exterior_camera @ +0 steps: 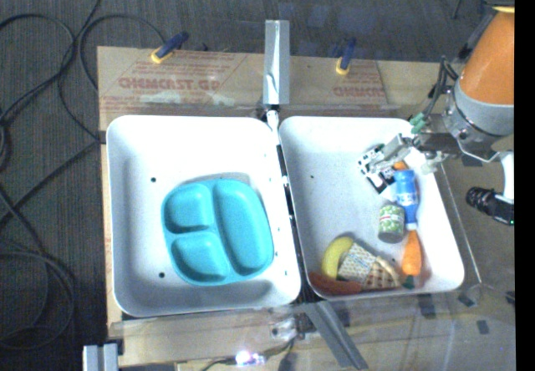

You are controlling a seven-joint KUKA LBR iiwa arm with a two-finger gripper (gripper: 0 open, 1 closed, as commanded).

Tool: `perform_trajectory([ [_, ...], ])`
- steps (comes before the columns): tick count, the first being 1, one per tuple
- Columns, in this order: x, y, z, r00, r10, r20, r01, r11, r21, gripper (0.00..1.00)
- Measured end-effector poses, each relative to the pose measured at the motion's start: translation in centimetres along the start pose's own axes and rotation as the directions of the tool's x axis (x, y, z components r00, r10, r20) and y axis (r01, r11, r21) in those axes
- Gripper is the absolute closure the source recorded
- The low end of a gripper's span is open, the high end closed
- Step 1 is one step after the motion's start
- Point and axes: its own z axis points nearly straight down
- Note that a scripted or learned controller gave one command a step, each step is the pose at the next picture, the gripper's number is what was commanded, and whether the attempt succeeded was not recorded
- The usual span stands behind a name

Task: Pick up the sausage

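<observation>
The sausage (328, 284), a dark red curved link, lies against the front wall of the right bin (334, 152), just below a yellow banana (335, 256). My gripper (376, 170) hangs over the right bin's back right part, well behind the sausage and to its right. Its fingers stand open with nothing between them. The fingertips sit just left of a blue bottle (405, 191).
A waffle cone (368, 267), an orange carrot (411, 255) and a green-topped can (390, 221) crowd the right bin's front right corner. The left bin (134, 152) holds a blue divided tray (219, 229). A metal post (276, 60) stands behind the bins.
</observation>
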Motion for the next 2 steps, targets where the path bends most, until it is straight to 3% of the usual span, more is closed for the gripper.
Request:
perform_trajectory([
  [1,-2.36,0.78,0.34,0.996,-0.093,0.002,0.093,0.996,0.0,0.0],
  [2,-2.21,0.86,-0.52,0.995,-0.095,0.0,0.095,0.995,0.0,1.0],
])
